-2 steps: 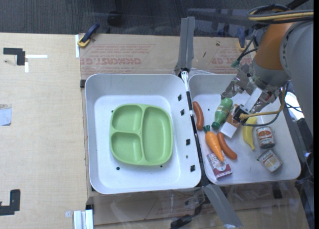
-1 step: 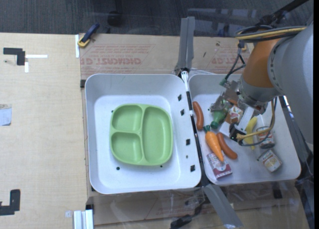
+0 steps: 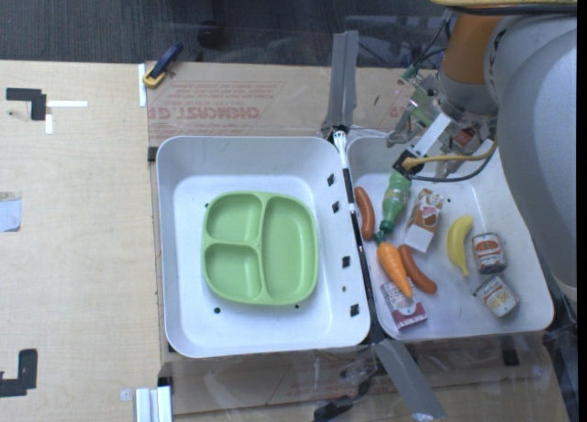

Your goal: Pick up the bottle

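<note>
gripper (image 3: 410, 160) is seen at the far left corner of the right bin (image 3: 514, 319), just above the cap end of the green bottle (image 3: 394, 201); whether it is open or closed cannot be told. the bottle is laid between a sausage (image 3: 365, 212) and a small carton (image 3: 425, 219). a green divided plate (image 3: 260, 248) is set in the left bin (image 3: 183, 319).

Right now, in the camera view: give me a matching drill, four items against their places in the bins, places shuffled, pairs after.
Items:
1. green divided plate
2. green bottle
3. banana
4. carrot

Places:
A. right bin, just left of the upper can
B. middle of the left bin
C. right bin, between two sausages
D. right bin, top end under the gripper

Pairs: 1-B, 2-D, 3-A, 4-C
</note>
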